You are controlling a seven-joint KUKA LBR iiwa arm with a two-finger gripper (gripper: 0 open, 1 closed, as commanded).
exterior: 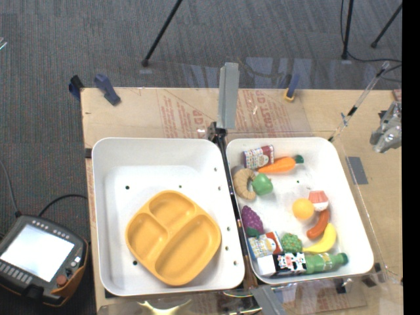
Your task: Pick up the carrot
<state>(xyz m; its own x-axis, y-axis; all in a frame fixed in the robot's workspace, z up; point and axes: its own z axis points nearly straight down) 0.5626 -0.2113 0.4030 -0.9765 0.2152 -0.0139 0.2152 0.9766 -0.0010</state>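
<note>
Carrot [278, 165]: orange body, green stem end – a toy
Pose: lying flat, nearly level, green end toward the right
Place: upper middle of the frame, in the right bin's upper part

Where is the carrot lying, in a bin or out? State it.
In. The carrot lies flat in the right bin, near its far wall, beside a small can.

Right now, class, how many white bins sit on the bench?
2. The left bin holds a yellow divided plate; the right bin holds the carrot and other toy foods.
</note>
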